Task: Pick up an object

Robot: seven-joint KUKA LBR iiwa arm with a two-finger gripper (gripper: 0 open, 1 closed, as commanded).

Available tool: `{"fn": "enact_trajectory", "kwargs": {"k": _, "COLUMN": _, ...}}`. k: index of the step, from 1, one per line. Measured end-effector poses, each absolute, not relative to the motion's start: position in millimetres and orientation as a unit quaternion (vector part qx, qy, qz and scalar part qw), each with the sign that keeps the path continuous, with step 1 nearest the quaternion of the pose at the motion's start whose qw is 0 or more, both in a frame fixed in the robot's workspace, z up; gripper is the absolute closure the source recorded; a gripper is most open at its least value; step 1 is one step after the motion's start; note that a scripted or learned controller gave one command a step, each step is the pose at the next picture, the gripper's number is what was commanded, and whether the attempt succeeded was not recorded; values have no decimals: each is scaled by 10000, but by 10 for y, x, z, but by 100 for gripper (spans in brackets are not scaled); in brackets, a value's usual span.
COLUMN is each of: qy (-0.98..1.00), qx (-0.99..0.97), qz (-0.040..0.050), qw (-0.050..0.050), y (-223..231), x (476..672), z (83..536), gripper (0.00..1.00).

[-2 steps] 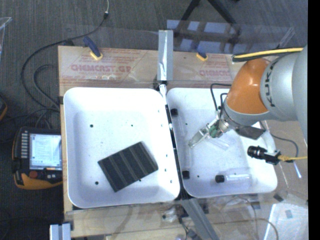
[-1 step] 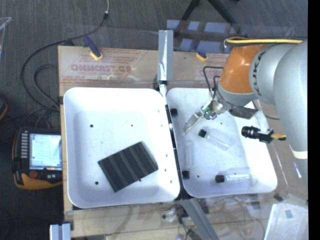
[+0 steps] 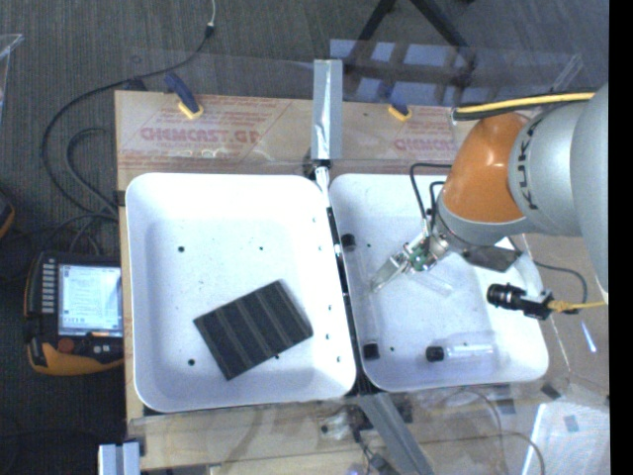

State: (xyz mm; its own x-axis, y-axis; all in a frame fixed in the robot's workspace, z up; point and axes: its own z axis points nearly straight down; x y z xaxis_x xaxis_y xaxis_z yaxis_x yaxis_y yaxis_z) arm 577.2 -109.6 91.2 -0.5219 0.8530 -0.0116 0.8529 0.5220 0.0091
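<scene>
Camera view: claw [image 3: 394, 269] hangs low over the middle of the right bin [image 3: 371, 206], tilted toward that bin's left wall; can't tell if it is apart or together, and nothing visibly sits in it. Nearest pick candidate is the clear tube [image 3: 461, 348] with a black cap, lying flat near the right bin's lower edge, toward its lower-right corner. From the claw it lies down and to the right, well apart, long axis running along that lower edge with the cap end on the left. A grasp probably needs the claw set across that axis. Small dark bit [image 3: 369, 349] sits by the lower-left corner, not in the path. Black ridged slab [image 3: 254, 328] lies askew in the left bin [image 3: 198, 216], near its lower edge, farther off and across the divider. Bulky arm [image 3: 490, 181] overhangs the right bin's upper-right corner.
</scene>
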Motion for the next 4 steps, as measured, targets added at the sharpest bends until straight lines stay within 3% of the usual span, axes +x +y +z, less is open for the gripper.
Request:
{"fn": "enact_trajectory", "kwargs": {"k": 1, "qy": 8560, "qx": 5170, "qz": -10, "qw": 10, "y": -1103, "x": 6668, "z": 907, "gripper": 0}}
{"fn": "enact_trajectory", "kwargs": {"k": 2, "qy": 8574, "qx": 5146, "qz": 17, "qw": 56, "y": -1372, "x": 5810, "z": 909, "gripper": 0}}
{"fn": "enact_trajectory", "kwargs": {"k": 3, "qy": 8356, "qx": 5493, "qz": -11, "qw": 4, "y": -1379, "x": 6696, "z": 901, "gripper": 0}}
{"fn": "enact_trajectory", "kwargs": {"k": 4, "qy": 8554, "qx": 5179, "qz": 9, "qw": 60, "y": -1267, "x": 6266, "z": 903, "gripper": 0}}
